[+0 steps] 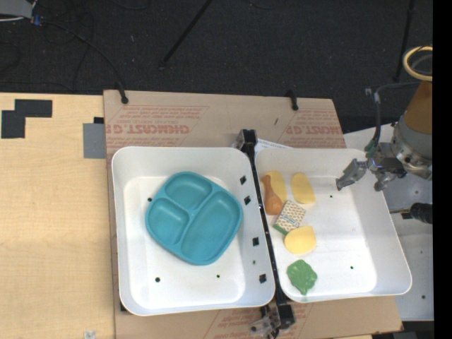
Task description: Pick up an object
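Reading "CHEMCAST" (mirrored) — cardboard (162, 122).

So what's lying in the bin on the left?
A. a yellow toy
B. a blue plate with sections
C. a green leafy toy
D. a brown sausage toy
B: the blue plate with sections lies by itself in the left bin, while the food toys sit in the right bin.
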`<state>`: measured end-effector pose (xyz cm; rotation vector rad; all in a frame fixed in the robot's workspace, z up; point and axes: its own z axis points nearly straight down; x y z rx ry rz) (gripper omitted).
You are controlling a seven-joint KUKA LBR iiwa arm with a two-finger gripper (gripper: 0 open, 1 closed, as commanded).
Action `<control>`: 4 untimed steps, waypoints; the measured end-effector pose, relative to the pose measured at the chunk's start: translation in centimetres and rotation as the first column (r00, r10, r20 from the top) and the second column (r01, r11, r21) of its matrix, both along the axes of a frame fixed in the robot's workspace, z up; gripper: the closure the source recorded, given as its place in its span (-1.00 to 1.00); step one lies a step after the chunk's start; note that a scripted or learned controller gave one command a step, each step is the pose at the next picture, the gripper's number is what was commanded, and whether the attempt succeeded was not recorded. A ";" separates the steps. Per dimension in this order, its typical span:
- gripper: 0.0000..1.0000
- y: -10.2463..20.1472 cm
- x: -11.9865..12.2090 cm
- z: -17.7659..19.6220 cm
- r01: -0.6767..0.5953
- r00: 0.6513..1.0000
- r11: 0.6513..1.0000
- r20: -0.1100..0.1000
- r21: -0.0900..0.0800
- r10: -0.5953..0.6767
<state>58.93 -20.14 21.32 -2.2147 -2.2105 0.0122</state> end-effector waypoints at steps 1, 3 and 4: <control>-1.00 0.0 0.3 0.7 -0.002 1.000 1.000 0.011 -0.002 0.002; -1.00 0.6 1.0 -11.5 -0.006 1.000 1.000 0.007 -0.001 0.006; -1.00 0.7 1.0 -12.6 -0.005 1.000 1.000 0.010 -0.003 0.005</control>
